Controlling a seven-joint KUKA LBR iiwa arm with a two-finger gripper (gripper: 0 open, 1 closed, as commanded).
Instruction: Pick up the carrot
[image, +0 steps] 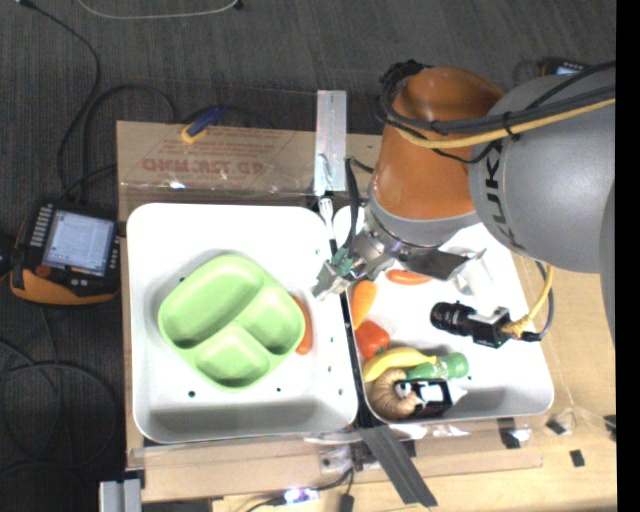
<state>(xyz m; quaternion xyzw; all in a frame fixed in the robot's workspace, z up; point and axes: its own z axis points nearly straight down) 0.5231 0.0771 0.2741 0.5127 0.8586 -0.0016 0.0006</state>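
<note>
The grey arm (540, 150) leans in from the right, its orange band over the far end of the right bin (535, 395). Its fingers (328, 283) point down and to the left, with the tips over the wall where the two white bins meet. From where I stand I cannot tell whether they are apart or together, and I see nothing held between them.

The carrot (362, 297) lies in the right bin, hard against that shared wall and just to the right of the tips. It is a short orange piece with its paler end towards the wrist. Whether the tips touch it I cannot say.

Just nearer than the carrot sits a rounder orange-red piece (372, 338). In the near corner of the same bin there is a small heap: a yellow banana (393, 360), a green bottle (447, 366) on its side, and a brown lump (393, 395) with something black (434, 397) beside it. Another orange piece (407, 277) peeks out from under the wrist.

The left bin (150, 400) holds a green divided plate (228, 318), and a sliver of orange (304, 332) shows at the plate's right edge. A flat cardboard sheet (220, 152) lies on the table (585, 300) behind that bin. A handheld controller (70, 245) with a lit screen rests on the dark floor off to the left.
</note>
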